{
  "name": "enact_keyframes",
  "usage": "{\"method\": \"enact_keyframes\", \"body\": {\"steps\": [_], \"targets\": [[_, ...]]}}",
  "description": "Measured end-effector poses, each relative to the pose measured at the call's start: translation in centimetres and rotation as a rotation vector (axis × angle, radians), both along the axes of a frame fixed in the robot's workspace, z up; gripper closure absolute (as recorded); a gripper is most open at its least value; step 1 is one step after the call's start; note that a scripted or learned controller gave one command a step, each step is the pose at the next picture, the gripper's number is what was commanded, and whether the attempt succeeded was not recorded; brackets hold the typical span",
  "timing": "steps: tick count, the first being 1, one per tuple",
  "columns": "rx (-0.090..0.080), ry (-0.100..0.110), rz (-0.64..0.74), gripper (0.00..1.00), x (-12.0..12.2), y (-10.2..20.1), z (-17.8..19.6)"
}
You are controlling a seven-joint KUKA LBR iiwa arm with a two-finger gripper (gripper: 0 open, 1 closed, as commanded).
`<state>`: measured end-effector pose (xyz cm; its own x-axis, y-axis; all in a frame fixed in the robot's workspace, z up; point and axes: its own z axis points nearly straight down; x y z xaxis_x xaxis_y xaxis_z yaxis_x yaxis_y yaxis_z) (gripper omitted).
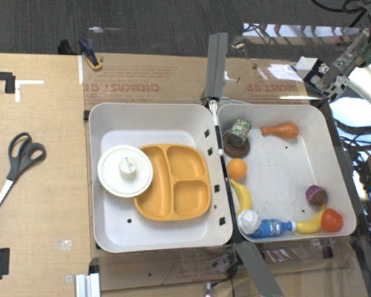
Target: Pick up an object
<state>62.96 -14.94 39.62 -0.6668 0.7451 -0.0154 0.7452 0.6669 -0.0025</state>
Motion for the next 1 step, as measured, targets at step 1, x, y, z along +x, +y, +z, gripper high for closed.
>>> {"method": "enact_keyframes", "body": {"steps": [1], "targets": [[-0.003,-0.002,0.003,1.00,0.14,0.06,0.86]]}}
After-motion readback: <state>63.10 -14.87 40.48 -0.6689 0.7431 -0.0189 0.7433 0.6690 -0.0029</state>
